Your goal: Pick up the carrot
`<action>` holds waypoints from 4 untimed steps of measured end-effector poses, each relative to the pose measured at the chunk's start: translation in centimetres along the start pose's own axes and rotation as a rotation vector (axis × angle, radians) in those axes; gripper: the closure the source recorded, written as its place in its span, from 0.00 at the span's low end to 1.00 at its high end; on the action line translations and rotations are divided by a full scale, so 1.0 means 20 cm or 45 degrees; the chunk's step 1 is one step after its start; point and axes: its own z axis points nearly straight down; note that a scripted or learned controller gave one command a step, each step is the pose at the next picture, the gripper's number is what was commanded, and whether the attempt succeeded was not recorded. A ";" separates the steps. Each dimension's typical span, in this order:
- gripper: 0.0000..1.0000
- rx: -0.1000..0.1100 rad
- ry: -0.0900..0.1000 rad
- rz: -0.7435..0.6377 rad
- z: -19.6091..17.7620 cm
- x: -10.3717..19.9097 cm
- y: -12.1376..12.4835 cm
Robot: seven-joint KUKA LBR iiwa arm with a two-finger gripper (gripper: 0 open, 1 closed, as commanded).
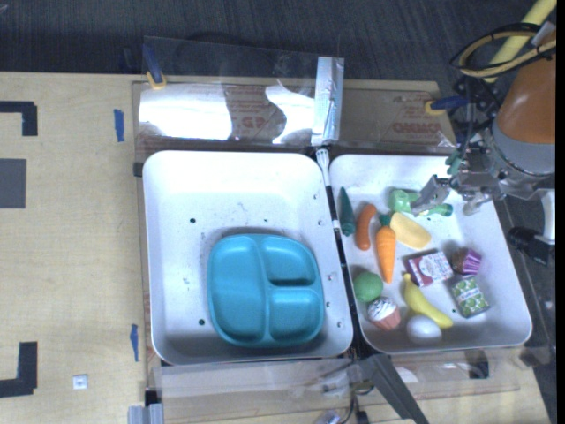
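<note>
While carrot [386,250] lies binned, tool [439,193] hovers nearby.

A grey arm [521,153] with an orange band, yellow and black cables, and seemingly metallic hand [450,194].

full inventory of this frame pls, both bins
carrot: 1, orange with green top, right bin centre
blue tray: 1, teal-blue, divided, left bin
banana: 1, yellow, right bin lower part
green ball-shaped item: 1, green, below the carrot
white egg-like item: 1, white, right bin front edge
red packet: 1, dark red, right of carrot
green carton: 1, green, right bin lower right
bins: 2, white, side by side
claw: 1, grey, above right bin's upper part, nothing visibly gripped
</note>
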 end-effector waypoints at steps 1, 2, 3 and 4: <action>0.00 0.002 0.000 -0.245 0.67 0.01 -0.07; 1.00 -0.007 -0.003 -0.243 0.61 0.00 -0.06; 1.00 -0.012 0.000 -0.227 0.21 0.36 0.07; 1.00 -0.011 -0.003 -0.305 -0.10 0.47 0.20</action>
